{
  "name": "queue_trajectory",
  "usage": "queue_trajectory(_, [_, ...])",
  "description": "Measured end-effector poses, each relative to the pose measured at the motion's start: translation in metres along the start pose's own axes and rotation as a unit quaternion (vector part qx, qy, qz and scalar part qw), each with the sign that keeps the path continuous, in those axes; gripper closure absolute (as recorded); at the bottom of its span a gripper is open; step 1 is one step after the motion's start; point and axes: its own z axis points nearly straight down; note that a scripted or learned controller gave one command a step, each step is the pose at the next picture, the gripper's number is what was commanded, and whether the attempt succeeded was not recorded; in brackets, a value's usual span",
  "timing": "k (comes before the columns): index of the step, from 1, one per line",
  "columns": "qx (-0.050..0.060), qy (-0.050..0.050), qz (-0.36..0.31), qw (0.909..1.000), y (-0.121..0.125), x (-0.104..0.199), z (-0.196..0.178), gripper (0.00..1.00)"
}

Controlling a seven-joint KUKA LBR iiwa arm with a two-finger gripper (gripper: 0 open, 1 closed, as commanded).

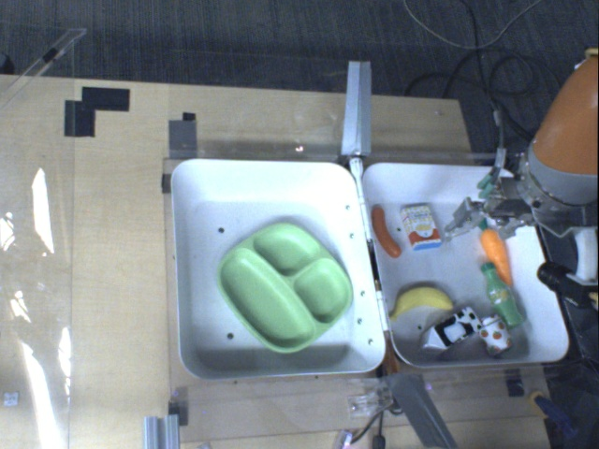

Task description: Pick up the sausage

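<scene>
The sausage [385, 231], a small red-orange link, lies at the left edge of the right bin [552, 340], close to the divider between the bins. My gripper [485, 211] hangs over the upper right part of that bin, well to the right of the sausage, just above the carrot [496, 253]. Nothing shows between its fingers, which appear spread apart.
In the right bin also lie a small juice carton [420, 225], a banana [422, 299], a green bottle [502, 296], and a black-and-white cow toy [457, 329]. The left bin [197, 269] holds a green divided plate [284, 284]. A metal post [357, 110] stands behind the bins.
</scene>
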Motion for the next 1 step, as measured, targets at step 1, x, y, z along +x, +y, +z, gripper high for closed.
queue_trajectory(1, [-0.004, 0.0, -0.045, 0.999, 0.0361, 0.0211, 0.1462, 0.0])
